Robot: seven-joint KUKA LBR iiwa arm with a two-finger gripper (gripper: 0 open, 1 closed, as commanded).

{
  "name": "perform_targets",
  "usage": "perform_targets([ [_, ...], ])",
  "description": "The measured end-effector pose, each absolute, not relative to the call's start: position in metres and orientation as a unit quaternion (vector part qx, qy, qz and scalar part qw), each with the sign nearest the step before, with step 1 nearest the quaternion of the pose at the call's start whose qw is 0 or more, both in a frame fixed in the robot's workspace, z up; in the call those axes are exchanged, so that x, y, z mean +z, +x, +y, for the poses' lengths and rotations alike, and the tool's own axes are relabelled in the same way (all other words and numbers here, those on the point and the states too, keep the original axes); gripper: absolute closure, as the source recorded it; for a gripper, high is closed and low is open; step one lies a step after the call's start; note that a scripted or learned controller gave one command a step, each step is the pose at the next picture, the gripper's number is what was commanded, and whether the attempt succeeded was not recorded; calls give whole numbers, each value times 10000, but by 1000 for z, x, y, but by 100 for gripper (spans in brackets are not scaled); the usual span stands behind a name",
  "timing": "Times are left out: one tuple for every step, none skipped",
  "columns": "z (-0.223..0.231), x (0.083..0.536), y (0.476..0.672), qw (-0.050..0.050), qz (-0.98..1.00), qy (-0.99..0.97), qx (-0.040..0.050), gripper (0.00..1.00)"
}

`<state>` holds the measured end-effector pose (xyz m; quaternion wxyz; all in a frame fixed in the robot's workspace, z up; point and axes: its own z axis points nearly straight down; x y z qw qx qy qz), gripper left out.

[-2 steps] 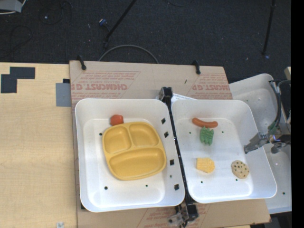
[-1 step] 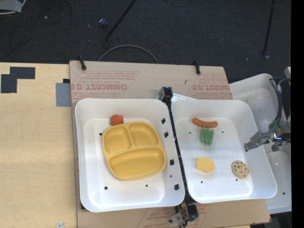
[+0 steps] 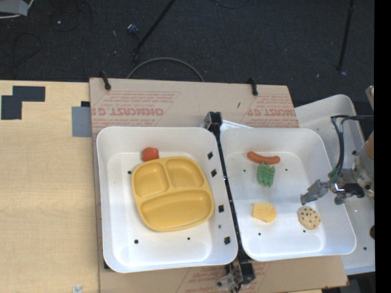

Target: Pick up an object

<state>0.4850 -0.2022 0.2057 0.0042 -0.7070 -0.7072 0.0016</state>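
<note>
Four foods (image 3: 266, 174) near end effector (image 3: 317, 191)

A dark, speckled carpet floor (image 3: 201, 29) fills the upper part of the view, crossed by thin black cables (image 3: 162, 66) — one curling in an arc just behind the bench — and slim black stand legs (image 3: 157, 20). To the left lies a pale wooden tabletop (image 3: 43, 194) marked with black and grey rectangular patches (image 3: 24, 99). A sheet of brown printed cardboard (image 3: 183, 105) covers the bench surface. Light is even and soft, with faint shadows.
</note>
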Motion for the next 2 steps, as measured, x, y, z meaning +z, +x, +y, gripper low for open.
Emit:
perform_targets([
  [-203, 162, 483, 38, -7071, -7072, 14, 0],
  [-201, 118, 478, 40, -7071, -7071, 13, 0],
])
